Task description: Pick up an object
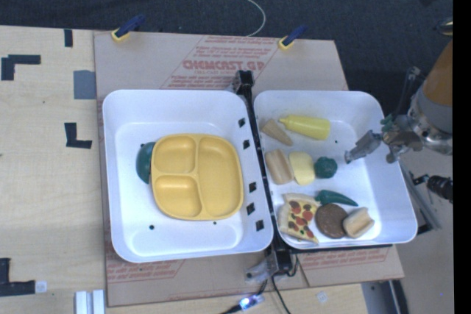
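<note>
The arm is reaching in from the right, and its gripper [375, 143] is hanging over the right edge of the right bin [346, 101], with two grey fingers [358, 147] pointing leftward; the jaws are standing apart with nothing between them, though the far finger is blurred against the rim.

The toy foods are all lying in this right bin. A yellow mustard bottle [304, 126] is lying on its side near the back, with a tan cone-shaped piece [275, 131] just beside it on the left. Below them, a bread roll [278, 166] and a pale yellow block [302, 168] are sitting side by side, touching, and a small dark green round item [325, 168], possibly a vegetable, is resting just right of the block, nearest the gripper. A green pepper [336, 197] is lying further forward. Along the front wall, a pizza slice [301, 218], a brown round patty [330, 220] and a small bread piece [358, 222] are lined up close together.

In the left bin [125, 180], a yellow divided plate [197, 176] is lying flat, partly covering a dark teal object [144, 162] at its left edge.

Both bins are sitting on a cardboard sheet [213, 64] on the counter [44, 158].
</note>
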You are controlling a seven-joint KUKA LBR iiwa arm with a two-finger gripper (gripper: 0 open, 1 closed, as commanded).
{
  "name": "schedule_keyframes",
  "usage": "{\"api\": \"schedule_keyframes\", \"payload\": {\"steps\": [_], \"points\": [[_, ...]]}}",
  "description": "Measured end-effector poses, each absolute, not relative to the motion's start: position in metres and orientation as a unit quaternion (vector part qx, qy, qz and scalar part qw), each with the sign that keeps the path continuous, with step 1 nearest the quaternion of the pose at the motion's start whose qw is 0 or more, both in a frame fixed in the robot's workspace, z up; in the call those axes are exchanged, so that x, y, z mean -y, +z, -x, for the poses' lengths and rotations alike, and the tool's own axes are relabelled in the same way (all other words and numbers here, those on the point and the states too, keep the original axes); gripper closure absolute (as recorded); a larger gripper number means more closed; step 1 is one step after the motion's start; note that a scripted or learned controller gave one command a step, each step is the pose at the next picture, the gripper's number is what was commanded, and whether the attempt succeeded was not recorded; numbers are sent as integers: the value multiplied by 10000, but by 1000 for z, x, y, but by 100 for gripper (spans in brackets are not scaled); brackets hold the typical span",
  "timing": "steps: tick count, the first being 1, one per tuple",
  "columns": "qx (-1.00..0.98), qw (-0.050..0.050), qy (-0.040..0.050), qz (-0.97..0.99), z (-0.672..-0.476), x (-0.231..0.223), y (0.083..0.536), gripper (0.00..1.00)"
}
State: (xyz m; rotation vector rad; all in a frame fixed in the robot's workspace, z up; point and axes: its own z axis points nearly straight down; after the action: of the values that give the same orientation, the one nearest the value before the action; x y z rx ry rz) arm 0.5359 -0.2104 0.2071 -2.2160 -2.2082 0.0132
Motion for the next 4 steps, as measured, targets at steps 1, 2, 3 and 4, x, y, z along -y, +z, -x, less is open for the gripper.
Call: {"api": "schedule_keyframes", "payload": {"steps": [1, 2, 3, 4], "points": [[7074, 7, 5, 7068, -539, 210, 215, 0], [7076, 25, 17, 7066, -541, 207, 151, 0], [7076, 26, 18, 7066, -538, 206, 87, 0], [7074, -4, 4, 7068, -539, 206, 85, 0]]}}
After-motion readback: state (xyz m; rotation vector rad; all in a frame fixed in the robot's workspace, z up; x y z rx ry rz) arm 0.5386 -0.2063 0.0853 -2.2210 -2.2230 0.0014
